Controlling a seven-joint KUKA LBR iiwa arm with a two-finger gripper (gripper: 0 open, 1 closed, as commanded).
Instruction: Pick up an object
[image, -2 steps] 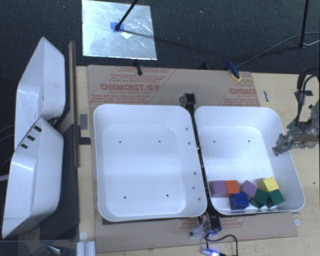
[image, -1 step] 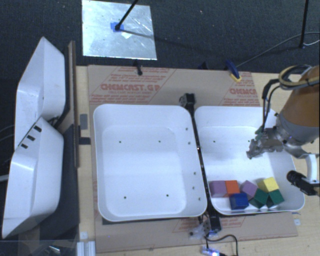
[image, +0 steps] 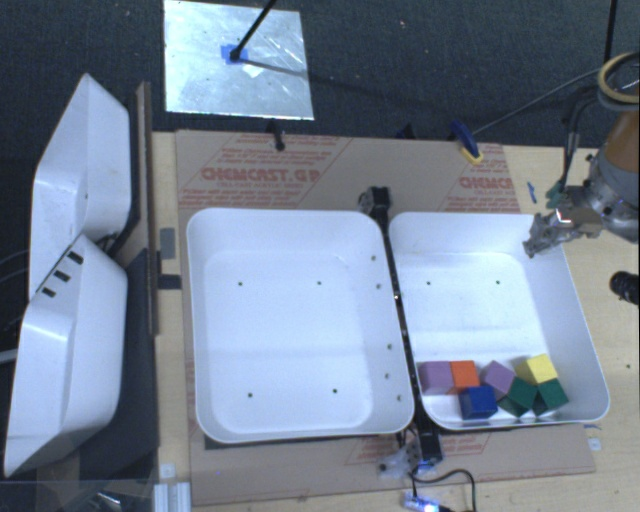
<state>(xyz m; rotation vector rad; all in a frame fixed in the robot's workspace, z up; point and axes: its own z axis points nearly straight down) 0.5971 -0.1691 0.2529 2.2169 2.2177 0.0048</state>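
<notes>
Several small blocks lie along the near edge of the right bin (image: 560, 290): a purple block (image: 435, 376), an orange one (image: 464, 374), a blue one (image: 478, 401), a lilac one (image: 497, 376), a green one (image: 520, 395) and a yellow one (image: 541, 368). My gripper (image: 545, 236) hangs at the bin's far right corner, well away from the blocks. Nothing shows between its fingertips.
The left bin (image: 290, 320) sits beside the right one, joined by a black clamp strip (image: 398, 300). Two spare white bins (image: 70, 300) lean at the far left. A metal sheet (image: 240, 60) lies beyond the bench.
</notes>
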